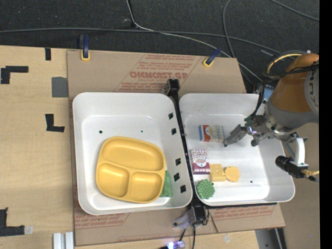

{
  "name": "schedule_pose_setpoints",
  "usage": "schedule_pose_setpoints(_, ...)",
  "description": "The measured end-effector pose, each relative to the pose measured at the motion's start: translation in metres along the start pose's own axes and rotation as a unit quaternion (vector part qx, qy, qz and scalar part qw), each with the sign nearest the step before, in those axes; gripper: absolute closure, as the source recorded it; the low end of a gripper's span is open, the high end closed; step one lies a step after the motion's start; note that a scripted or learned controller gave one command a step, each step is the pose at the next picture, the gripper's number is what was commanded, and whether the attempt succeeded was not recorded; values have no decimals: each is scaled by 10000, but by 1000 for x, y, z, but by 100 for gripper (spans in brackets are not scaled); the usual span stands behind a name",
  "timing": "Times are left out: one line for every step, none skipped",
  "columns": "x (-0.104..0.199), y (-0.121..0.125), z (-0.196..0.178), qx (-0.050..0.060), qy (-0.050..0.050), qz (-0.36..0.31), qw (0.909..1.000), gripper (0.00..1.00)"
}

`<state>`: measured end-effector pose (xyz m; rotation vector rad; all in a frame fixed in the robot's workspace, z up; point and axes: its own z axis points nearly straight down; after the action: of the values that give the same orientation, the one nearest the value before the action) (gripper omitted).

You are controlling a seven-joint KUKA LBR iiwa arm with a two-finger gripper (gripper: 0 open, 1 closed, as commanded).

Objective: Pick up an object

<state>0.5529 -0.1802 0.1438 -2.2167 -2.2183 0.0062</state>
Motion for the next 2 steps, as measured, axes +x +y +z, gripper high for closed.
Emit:
schedule_pose_setpoints(1,-1,54,-6,-5,-2,10000,0)
schedule_pose_setpoints(1,0,41,-21,-7,-5,10000,100)
